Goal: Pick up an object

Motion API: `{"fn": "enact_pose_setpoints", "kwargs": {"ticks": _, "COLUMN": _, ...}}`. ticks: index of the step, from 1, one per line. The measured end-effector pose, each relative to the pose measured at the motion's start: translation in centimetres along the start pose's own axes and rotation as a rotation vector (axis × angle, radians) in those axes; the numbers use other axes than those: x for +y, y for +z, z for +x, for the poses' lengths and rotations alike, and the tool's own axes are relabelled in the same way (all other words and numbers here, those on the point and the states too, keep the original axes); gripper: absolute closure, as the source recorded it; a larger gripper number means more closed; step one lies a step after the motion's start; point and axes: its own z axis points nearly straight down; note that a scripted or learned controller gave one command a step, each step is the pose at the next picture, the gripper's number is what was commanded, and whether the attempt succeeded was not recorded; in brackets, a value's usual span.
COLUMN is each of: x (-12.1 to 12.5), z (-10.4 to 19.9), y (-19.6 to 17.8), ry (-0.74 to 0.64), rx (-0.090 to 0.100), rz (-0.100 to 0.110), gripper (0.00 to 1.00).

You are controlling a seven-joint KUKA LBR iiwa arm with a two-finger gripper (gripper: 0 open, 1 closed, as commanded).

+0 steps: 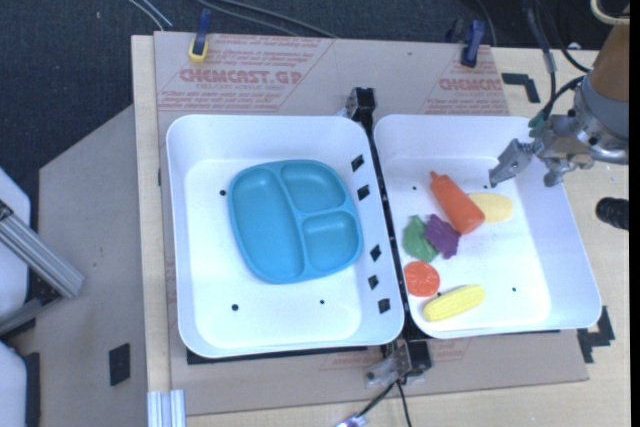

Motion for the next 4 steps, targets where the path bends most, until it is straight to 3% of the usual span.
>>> {"fn": "enact_pose_setpoints", "kwargs": {"ticks": 1, "x": 0.3, "z": 0.0, "y": -0.7, "ry": -0.003, "rx": -0.003, "rz": -0.012, "gripper": 0.0}}
{"fn": "enact_pose_setpoints", "kwargs": {"ticks": 3, "x": 0.4, "z": -1.4, "y": 8.7, "ry": -0.002, "rx": -0.001, "rz": -0.007, "gripper": 0.0}}
{"fn": "enact_pose_setpoints", "kwargs": {"ticks": 4, "x": 1.2, "z": -1.9, "y": 10.9, "ry": -0.001, "rx": -0.015, "rz": -0.04, "gripper": 0.0}}
